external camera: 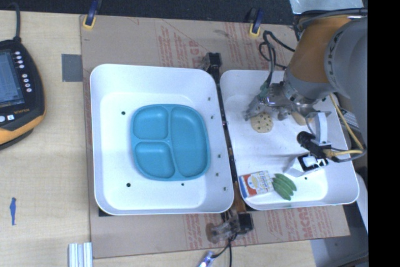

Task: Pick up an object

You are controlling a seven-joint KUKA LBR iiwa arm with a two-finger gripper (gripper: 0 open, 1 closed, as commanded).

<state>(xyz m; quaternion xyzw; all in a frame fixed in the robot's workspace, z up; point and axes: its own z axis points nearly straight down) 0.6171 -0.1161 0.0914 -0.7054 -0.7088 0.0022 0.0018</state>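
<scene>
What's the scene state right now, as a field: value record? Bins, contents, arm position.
left bin: holds a blue divided plate
right bin: cookie-like round item, small printed card, green object
card and green object: side by side at the near edge of the right bin
arm: over the right bin, entering from the right
gripper: low, just above the cookie-like item
grasp: nothing visibly held

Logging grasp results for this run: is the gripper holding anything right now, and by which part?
Cannot be told. The gripper sits right above the cookie in the right bin, but no grip on it shows.
</scene>
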